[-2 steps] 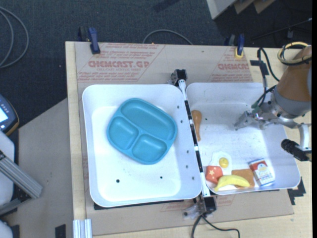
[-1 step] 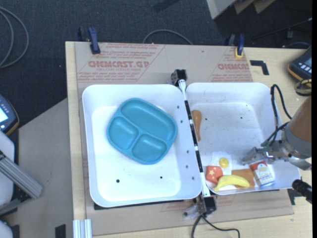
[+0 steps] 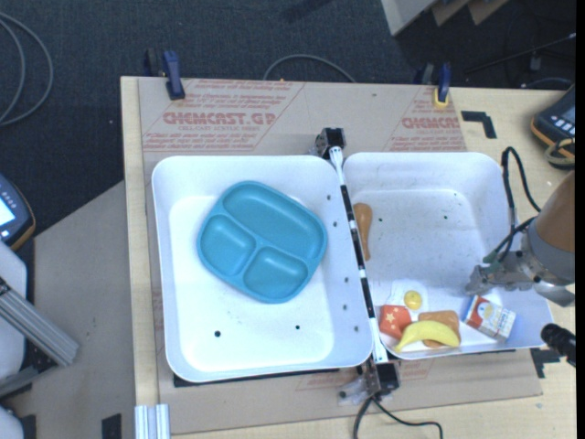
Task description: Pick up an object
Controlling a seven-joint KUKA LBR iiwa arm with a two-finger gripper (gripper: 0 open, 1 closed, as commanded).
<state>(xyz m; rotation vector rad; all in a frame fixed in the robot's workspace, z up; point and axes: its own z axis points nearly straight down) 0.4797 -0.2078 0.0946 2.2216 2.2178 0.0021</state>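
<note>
While the arm [image 3: 558, 231] reached in over the right bin [image 3: 422, 165], its gripper [image 3: 486, 280] hung at that bin's right wall, just above a small white carton [image 3: 487, 317] lying near the bin's front right corner. Whether the tool was spread or pressed together could not be told. A banana [image 3: 427, 337] lay along the front edge, touching a brown roll [image 3: 441, 319] and a red tomato-like piece [image 3: 394, 319], with a small yellow-centred piece [image 3: 412, 298] just behind them. An orange-brown piece [image 3: 363, 219] rested against the left wall. In the left bin [image 3: 183, 332], a blue divided plate [image 3: 262, 241] sat toward the back.
</note>
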